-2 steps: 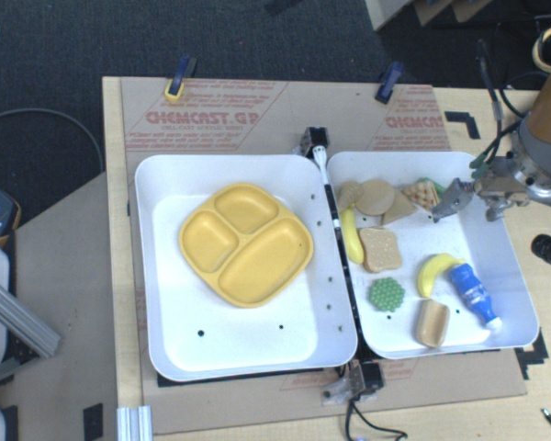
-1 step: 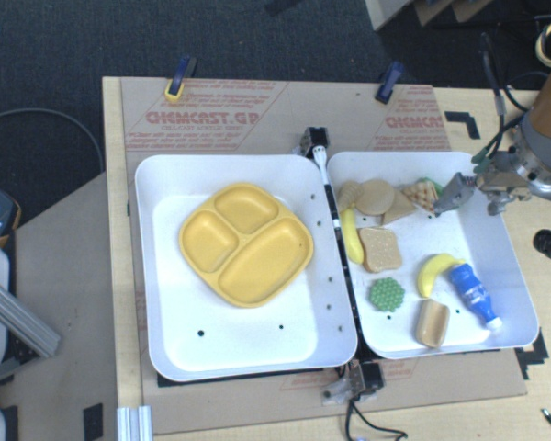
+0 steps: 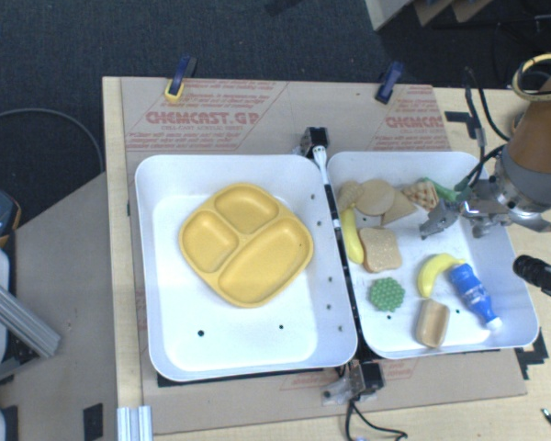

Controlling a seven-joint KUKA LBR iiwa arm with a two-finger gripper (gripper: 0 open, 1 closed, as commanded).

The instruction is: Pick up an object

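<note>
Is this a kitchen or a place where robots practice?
Probably a robot practice lab, not a kitchen. A robot arm reaches over two white bins on a cardboard-covered bench held by clamps. The food, like the banana, looks like plastic toys, and dark carpet surrounds it.

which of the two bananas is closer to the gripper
The curved banana next to the blue bottle, just below the gripper. The other banana lies straight along the right bin's left wall, farther away.

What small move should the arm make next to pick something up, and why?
Probably a short descent. The gripper hangs over the right bin with nothing visibly between its fingers, close to the waffle-like piece, with the banana and blue bottle nearby.
</note>
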